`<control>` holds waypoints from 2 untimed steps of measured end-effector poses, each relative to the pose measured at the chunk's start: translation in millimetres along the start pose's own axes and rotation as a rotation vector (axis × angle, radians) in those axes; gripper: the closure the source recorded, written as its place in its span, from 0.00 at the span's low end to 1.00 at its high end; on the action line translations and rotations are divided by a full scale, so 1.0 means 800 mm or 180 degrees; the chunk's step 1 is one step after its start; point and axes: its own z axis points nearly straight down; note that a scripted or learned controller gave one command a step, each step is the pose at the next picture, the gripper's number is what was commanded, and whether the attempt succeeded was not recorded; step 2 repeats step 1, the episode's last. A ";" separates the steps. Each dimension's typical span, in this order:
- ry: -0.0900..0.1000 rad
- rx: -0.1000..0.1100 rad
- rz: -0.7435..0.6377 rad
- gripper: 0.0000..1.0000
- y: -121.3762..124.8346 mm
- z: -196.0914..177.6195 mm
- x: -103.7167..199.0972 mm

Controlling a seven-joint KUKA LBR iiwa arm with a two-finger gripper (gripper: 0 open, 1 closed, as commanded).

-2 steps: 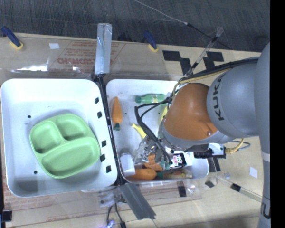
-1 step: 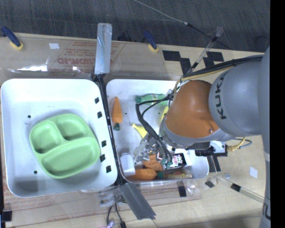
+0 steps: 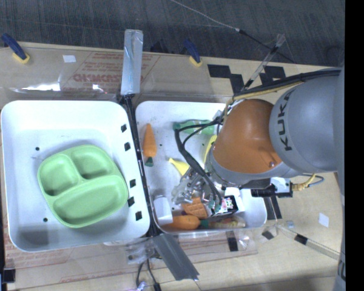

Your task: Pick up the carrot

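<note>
Carrot (image 3: pixel 148 140) lying near left wall of right bin (image 3: pixel 164 111), tip pointing up the view, well apart from gripper (image 3: pixel 194 193). Gripper low over clutter at bin's near edge, beside orange items (image 3: pixel 191 214); jaw state impossible to tell. Risk: closing on wrong orange item, or snagging neighbours. Green plate (image 3: pixel 82 183) in left bin, uninvolved.

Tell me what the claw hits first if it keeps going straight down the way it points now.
Probably the heap of orange toy food at the near end of the right bin, directly under the claw. Depth is unclear from above. The carrot lies apart, by the bin's left wall.
</note>
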 end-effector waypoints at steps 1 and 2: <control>-0.0003 -0.0003 -0.0011 1.00 0.001 -0.012 -0.001; -0.0003 -0.0003 -0.0011 1.00 0.001 -0.012 -0.001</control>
